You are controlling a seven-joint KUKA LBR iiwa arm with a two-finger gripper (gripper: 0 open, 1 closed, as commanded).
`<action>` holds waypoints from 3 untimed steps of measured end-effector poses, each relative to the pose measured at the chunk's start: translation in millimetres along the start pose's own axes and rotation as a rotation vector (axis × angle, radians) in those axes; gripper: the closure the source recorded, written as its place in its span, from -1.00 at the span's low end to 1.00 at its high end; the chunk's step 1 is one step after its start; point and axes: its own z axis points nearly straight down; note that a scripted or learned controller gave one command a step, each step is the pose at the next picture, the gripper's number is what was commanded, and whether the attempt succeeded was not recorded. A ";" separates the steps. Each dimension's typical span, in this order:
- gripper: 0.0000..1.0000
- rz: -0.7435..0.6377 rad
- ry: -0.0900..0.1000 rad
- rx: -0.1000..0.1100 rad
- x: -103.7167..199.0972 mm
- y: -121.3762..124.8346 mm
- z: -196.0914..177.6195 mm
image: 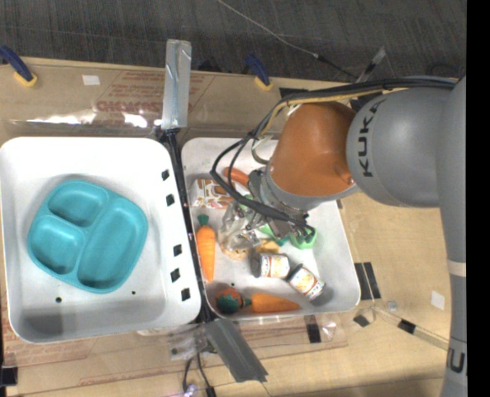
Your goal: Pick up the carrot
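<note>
arm shell [418, 139]: grey, smooth, rounded; light being reflected off it
lettering [366, 149]: "KUKA" being shown in black on the grey joint
band [311, 149]: glossy orange, bulbous, being seen above the wrist
cables [243, 165]: black, being looped from behind the orange band down toward the wrist
wrist hardware [269, 201]: dark metallic; detail being lost in clutter

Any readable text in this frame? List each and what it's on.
"KUKA": on the grey arm, reading vertically.
Red print on the cardboard behind the bins: too blurred to read.
Labels on the two small jars and the packet in the right bin: too small to read.
</note>
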 end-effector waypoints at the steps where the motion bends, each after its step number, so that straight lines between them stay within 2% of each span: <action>1: 1.00 0.439 0.012 -0.007 -41.8 -9.6 15.0; 2: 1.00 0.222 0.006 -0.006 -79.8 8.4 -88.2; 3: 1.00 0.210 0.015 -0.008 -91.4 -48.9 -42.9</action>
